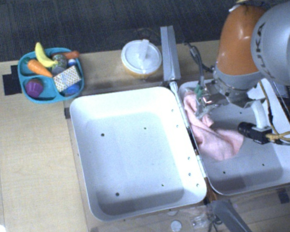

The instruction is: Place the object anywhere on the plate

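A crumpled pink cloth (213, 134) lies in the right white bin (263, 176), bunched against its left wall. My gripper (202, 103) is low over the cloth's upper end and seems to touch it there. Whether any cloth is caught in it is hidden. A blue divided plate (48, 99) sits on the bench at the far left, well away from the arm. It carries a toy banana (44, 55), a carrot (38, 68), a purple piece (34, 87) and a speckled block (67, 77).
The left white bin (133, 147) lies between the gripper and the plate. A white lidded cup (141, 57) stands behind that bin. A metal bar (169, 54) rises between the two bins at the back. The arm's orange and grey body covers the right bin's far right.
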Motion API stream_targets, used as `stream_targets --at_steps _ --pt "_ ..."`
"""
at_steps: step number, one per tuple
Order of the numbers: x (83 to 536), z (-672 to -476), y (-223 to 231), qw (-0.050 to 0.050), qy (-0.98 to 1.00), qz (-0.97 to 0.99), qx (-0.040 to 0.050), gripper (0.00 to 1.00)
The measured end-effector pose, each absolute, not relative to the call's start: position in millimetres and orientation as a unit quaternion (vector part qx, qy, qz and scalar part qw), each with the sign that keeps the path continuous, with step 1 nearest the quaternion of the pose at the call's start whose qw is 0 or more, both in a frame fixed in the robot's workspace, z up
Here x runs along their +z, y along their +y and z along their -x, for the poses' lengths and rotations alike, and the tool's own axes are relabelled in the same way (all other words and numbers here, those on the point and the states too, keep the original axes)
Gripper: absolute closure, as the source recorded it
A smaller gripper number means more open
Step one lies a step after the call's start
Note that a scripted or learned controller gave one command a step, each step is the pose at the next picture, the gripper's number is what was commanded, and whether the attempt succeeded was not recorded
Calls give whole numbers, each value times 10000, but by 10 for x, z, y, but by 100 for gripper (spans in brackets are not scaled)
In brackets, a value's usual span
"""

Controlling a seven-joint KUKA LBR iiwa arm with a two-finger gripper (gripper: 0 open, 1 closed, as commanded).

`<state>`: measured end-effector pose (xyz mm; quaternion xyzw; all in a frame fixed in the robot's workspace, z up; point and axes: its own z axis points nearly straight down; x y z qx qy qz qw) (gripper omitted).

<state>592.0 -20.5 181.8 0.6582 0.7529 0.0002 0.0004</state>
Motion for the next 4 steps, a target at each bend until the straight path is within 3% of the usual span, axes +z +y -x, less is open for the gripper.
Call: stream_targets --at_steps 1,2,4 --pt "2227 -5950 -191 19 7552 -6554 12 100" --pt "2287 -6185 326 16 8714 -4905 10 100" --pt "2142 -6420 1256 23 9939 -1102 19 100"
